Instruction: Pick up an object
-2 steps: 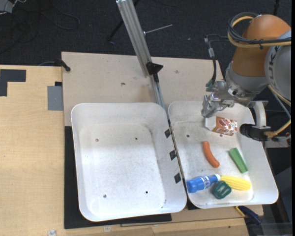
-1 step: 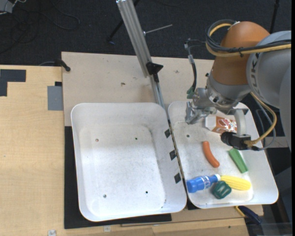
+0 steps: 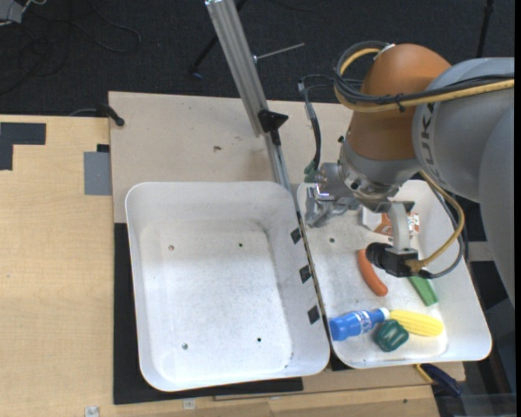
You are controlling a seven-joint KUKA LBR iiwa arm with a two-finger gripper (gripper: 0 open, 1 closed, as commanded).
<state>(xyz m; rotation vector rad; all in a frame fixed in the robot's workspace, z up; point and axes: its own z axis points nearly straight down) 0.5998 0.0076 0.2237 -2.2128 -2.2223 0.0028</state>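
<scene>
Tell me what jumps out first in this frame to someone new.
The big grey arm with its orange band dominates the upper right, its end effector down over the far end of the right bin. Bright items cluster at that bin's near end: a blue bottle, a yellow corn cob, an orange carrot. The left bin looks bare white by contrast.

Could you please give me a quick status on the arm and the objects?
Gripper low over right bin, far end, nothing seen held. Toys loose at near end: blue bottle, yellow corn, orange carrot. Nothing blocking them.
</scene>
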